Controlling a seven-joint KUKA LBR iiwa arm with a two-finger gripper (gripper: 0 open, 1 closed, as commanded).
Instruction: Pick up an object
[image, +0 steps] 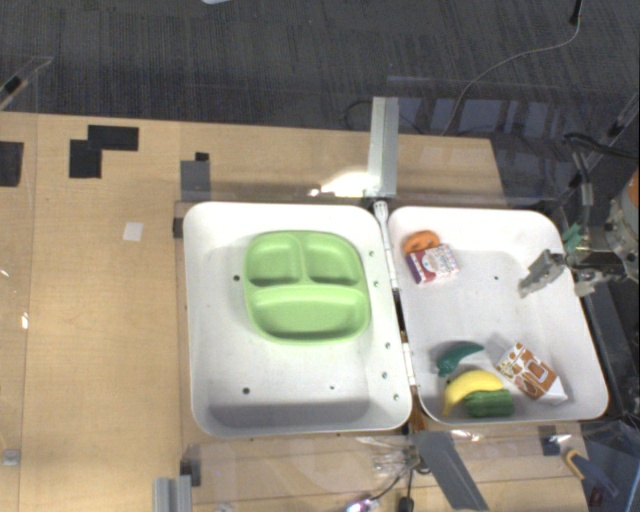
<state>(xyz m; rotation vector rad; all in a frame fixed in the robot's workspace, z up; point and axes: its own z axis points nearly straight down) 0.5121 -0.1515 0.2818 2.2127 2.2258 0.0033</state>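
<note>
Counter (90, 330): light wood surface carrying both bins; black squares mark its far left part.
Left bin (215, 400): shallow, white, left of the central divider where the two bins meet.
Green plate (305, 285): three-compartment tray lying flat in the left bin, left of the divider and toward the far side.
Right bin (500, 300): shallow, white, touching the left bin along the divider.
Orange object (421, 241): small and rounded, just right of the divider at the bin's far end, touching the snack packet.
Snack packet (433, 264): white with a purple and red print, just right of the divider, on the near side of the orange object.
Teal object (459, 354): dark, curved, right of the divider at the bin's near end.
Banana (472, 384): yellow, just beside the teal object, on its near side.
Green object (489, 404): dark green, touching the banana's near edge.
Carton (528, 371): small white and orange box, right of the banana, lying tilted.
Gripper (541, 272): grey, at the right bin's right side, well right of the divider; fingers apart with nothing between them.
</note>
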